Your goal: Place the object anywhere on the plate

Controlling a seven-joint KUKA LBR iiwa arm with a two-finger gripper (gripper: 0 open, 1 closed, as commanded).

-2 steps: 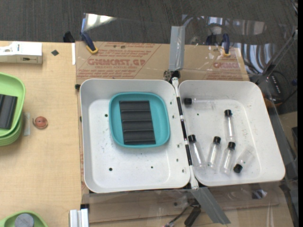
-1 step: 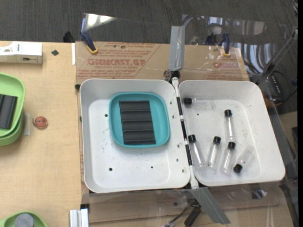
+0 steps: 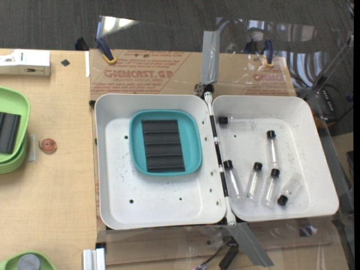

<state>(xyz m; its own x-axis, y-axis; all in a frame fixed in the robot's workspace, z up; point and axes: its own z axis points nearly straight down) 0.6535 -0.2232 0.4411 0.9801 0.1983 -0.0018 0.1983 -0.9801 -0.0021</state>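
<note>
A teal square plate [image 3: 136, 145] with rounded corners lies in the upper middle of the left white bin [image 3: 112, 201]. A dark ribbed block [image 3: 163, 145] covers the plate's centre. In the right white bin [image 3: 315, 207] lie several clear vials with black caps. One vial [image 3: 239, 120] lies crosswise near the back. Another vial [image 3: 272, 149] points away from me in the middle. A third vial [image 3: 231, 180] rests against the bin's left wall, and the others [image 3: 254, 180] cluster toward the front right.
Green trays [image 3: 14, 139] sit at the bench's left edge, with a small reddish disc [image 3: 48, 145] beside them. A white box [image 3: 25, 63] lies at the back left. Cardboard [image 3: 146, 72] and clear plastic sheeting [image 3: 270, 38] stand behind the bins.
</note>
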